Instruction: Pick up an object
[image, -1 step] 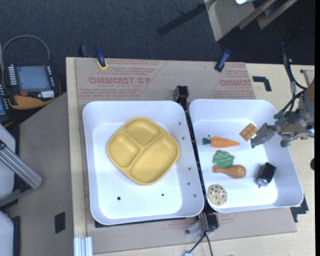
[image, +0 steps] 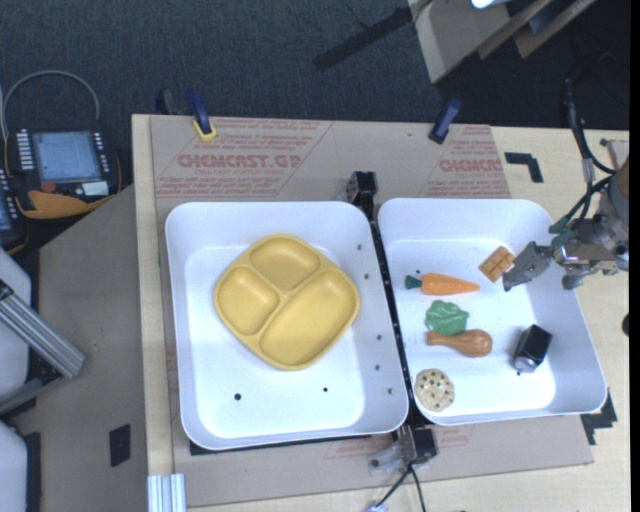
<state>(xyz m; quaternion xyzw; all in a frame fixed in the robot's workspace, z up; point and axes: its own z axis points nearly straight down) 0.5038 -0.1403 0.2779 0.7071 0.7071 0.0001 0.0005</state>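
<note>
Gripper (image: 541, 262) is hovering over the right bin (image: 570, 390), near its far right side; whether it is open or closed cannot be told. Carrot (image: 450, 285), broccoli (image: 446, 318), drumstick (image: 462, 343), cookie (image: 434, 389), cracker (image: 496, 263) and black block (image: 531, 347) are lying in that bin. A yellow divided plate (image: 288, 300) is sitting in the left bin (image: 200, 400).

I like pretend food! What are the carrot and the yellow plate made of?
The carrot looks like smooth moulded plastic: flat, even orange with a green tip, probably a toy. The yellow plate also looks plastic, matte with rounded moulded compartments, though I can't be sure.
</note>
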